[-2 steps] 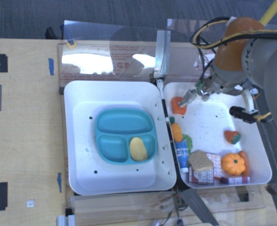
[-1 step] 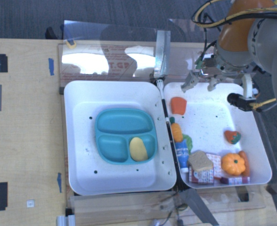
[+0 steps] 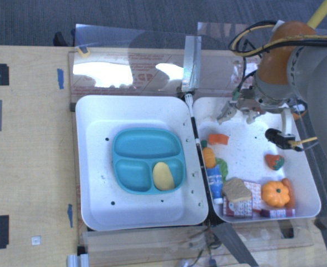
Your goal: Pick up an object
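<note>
Gripper: the gripper [image 3: 238,113] hangs over the far end of the right shallow white bin [image 3: 246,149], above bare floor.
Jaws: from this slant it cannot be told whether they stand apart or together; nothing is seen between them.
Nearest candidate: a small orange wedge-shaped piece [image 3: 218,139] lies near the gripper, nearer the view's bottom edge and a little left, close to the divider between the bins.
Long axis: it runs roughly across the view, left to right, slightly tilted.
Other candidates: a small red and green piece [image 3: 273,161] lies alone by the right wall. An orange toy pumpkin [image 3: 276,193] and a tan bread-like slice [image 3: 237,189] crowd the near end.
Left bin: the left shallow white bin [image 3: 97,149] holds a blue divided plate [image 3: 147,146] with a yellow oval piece [image 3: 163,176] in one compartment.
Judgement: the wedge looks the shortest reach, with clear floor around it.
</note>
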